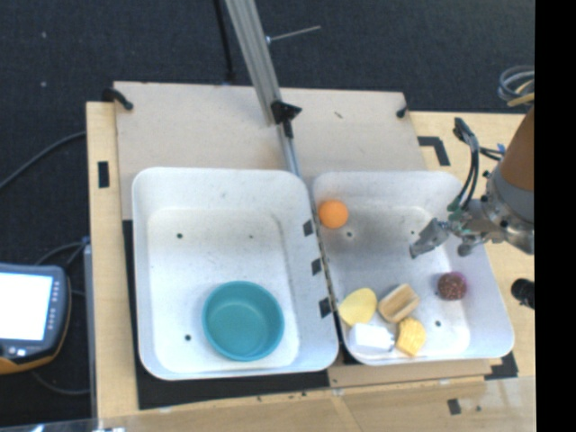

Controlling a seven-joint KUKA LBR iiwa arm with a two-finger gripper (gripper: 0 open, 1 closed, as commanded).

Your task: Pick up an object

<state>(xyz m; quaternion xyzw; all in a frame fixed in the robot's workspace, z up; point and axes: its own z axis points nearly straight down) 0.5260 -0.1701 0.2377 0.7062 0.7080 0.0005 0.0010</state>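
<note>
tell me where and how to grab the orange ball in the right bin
Take the orange ball across its middle, coming straight down from above. It is round, so any pair of opposite sides serves, but it sits close to the right bin's left wall, so setting the gripper fingers in line with that wall looks safer. It lies apart from the other items.

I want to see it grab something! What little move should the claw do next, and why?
Probably drop straight down a little toward the dark red ball. The claw hangs over the right bin with nothing between its fingers, and that ball lies closest to it, apart from the yellow pieces.
</note>
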